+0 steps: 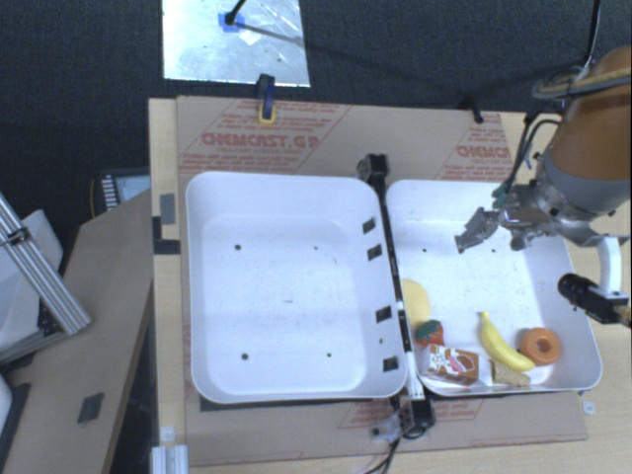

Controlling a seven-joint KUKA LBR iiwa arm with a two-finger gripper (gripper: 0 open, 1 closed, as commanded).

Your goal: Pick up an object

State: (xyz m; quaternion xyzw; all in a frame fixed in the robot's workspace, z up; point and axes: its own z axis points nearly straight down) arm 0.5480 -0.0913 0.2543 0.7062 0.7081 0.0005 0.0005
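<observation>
Objects for picking sit bunched at the near end of the right bin (583,294). Banana (499,342), yellow, lies slantwise in the middle of the bunch. Orange ring-shaped piece (540,345) sits just beside the banana's near end, on its right. Small red-and-white packet (452,363) lies flat near the front rim, left of the banana. Small red-and-green item (428,333) is just above the packet, and a pale yellow rounded thing (416,299) rests against the divider side of the bin, above that. Something tan (511,372) peeks out under the banana's near end; I cannot tell what it is.

My gripper (476,233) hangs over the far half of the same bin, well apart from the bunch, pointing toward the left. I cannot tell how it is set from this angle. Nothing is in it. My wrist and the grey arm (583,156) come in from the right, above the bin's far right corner.

Left bin (286,284) sits alongside, touching the right one along the clipped centre seam. Both rest on a cardboard sheet (296,136) on the bench.
</observation>
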